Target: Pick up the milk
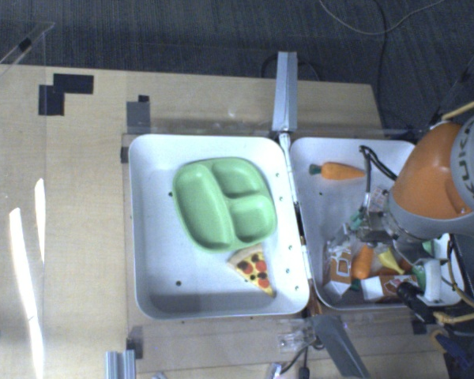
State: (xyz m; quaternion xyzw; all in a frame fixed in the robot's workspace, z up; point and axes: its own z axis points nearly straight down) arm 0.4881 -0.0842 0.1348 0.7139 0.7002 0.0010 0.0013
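In the right bin (320, 204), several toy groceries lie in a heap near the front. A brown and white carton (340, 267) lies at the heap's left side. A small white item (374, 289) lies at the front. Either one could be the milk; I cannot tell which. My gripper (370, 221) hangs under the orange wrist band (430, 176), just above the back of the heap, close to an orange bottle (363, 260). The arm covers the bin's right part.
A toy carrot (341, 170) lies at the back of the right bin. In the heap there is a yellow piece (391, 259). The left bin (150, 235) holds a green divided plate (225, 202) and a pizza slice (254, 270).
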